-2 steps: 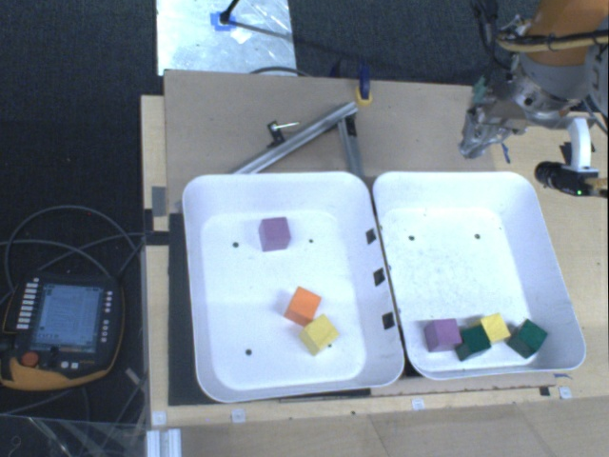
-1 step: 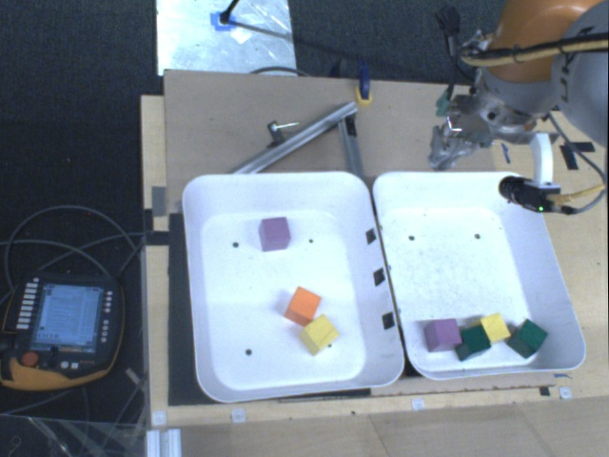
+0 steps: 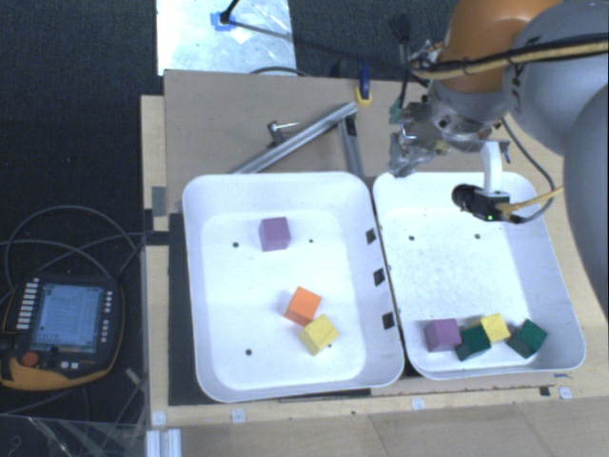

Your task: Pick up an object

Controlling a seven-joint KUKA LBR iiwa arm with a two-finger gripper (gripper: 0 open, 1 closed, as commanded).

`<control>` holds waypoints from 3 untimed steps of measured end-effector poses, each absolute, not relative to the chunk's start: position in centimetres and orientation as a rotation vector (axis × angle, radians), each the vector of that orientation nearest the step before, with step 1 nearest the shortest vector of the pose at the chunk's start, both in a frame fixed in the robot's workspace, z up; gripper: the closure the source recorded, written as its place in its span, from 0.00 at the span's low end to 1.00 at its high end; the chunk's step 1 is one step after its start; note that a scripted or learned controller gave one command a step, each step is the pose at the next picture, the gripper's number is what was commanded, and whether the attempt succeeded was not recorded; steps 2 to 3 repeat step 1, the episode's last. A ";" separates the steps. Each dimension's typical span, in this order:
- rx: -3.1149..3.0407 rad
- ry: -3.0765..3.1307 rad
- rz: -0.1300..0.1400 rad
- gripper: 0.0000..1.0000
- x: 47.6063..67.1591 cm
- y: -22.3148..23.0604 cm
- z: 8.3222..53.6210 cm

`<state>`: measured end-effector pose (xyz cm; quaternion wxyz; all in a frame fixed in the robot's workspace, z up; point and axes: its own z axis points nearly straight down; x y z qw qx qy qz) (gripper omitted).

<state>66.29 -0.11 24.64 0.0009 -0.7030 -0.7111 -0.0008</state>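
- Right, the gripper hangs over the far left corner of the right bin, with the grey arm and its orange band coming in from the upper right.
- Whether it is open or closed I cannot tell from here; nothing shows beneath it.
- In the left bin a purple cube sits toward the far side, well apart from the other two.
- Nearer, an orange cube and a yellow cube sit touching at the corners.
- The right bin carries a row along its near edge: a second purple cube, a dark green block, a small yellow cube, another green block.
- That row lies well apart from the gripper.
- Left of the bench, a pendant rests on the floor with its cable looped behind it.
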 end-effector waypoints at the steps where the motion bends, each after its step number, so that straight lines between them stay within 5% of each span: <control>1: -2.207 -2.232 -0.002 1.00 65.0 5.4 24.8; 3: -2.207 -2.232 -0.002 1.00 65.0 5.4 24.8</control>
